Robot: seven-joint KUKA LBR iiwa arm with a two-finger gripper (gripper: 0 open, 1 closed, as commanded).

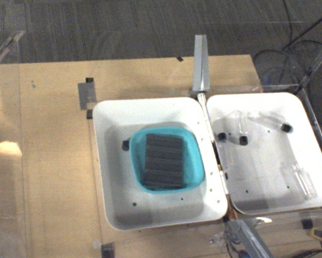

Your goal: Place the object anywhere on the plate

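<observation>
The dark ribbed block (163, 159) lies flat on the teal plate (195, 167) in the left bin (110, 159), toward the counter's middle. I judge the job done; a stray reach into that bin could knock it off.

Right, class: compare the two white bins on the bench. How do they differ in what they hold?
The left bin holds a teal plate with a dark ridged block lying on it; the right bin holds clear plastic pieces and a few small black bits. The left bin's contents sit together near its middle; the right bin's are scattered. Both bins are shallow, white and round-cornered.
</observation>
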